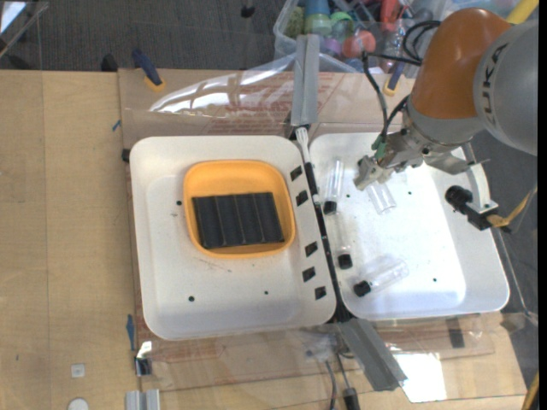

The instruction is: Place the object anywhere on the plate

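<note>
Here the hand hovers low in the right bin, beside a clear vial; whether it grips cannot be told. The orange plate with its black ridged block sits at nine o'clock, in the left bin.

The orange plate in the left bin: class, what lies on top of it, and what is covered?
A black ribbed block lies flat on the orange plate, filling most of its middle. The plate's rim shows all round; the part under the block is covered.
</note>
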Robot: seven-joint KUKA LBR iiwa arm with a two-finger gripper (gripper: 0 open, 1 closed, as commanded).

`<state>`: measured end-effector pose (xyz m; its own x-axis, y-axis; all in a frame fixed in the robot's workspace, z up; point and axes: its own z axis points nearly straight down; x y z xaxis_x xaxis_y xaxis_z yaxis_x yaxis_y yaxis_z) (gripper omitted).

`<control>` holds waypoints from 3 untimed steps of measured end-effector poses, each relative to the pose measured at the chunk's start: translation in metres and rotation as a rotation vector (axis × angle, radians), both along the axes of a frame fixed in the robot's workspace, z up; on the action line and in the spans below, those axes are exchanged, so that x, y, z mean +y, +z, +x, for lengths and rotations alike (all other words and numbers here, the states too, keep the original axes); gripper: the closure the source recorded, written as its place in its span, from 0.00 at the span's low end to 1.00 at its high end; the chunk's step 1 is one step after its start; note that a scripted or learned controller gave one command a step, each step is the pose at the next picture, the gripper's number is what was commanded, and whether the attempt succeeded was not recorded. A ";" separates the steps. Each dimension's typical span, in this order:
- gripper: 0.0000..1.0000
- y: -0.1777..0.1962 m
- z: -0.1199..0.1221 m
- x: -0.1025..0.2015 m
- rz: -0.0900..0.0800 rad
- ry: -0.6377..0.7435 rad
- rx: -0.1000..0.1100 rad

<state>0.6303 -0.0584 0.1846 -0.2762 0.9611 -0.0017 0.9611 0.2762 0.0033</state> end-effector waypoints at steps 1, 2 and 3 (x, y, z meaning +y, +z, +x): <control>1.00 0.015 0.008 0.025 -0.001 0.265 -0.001; 1.00 0.020 0.027 0.036 -0.001 0.396 -0.002; 1.00 0.052 0.033 0.036 -0.002 0.477 -0.002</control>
<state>0.6638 -0.0223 0.2370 -0.6869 0.7268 -0.0045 0.7267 0.6869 0.0041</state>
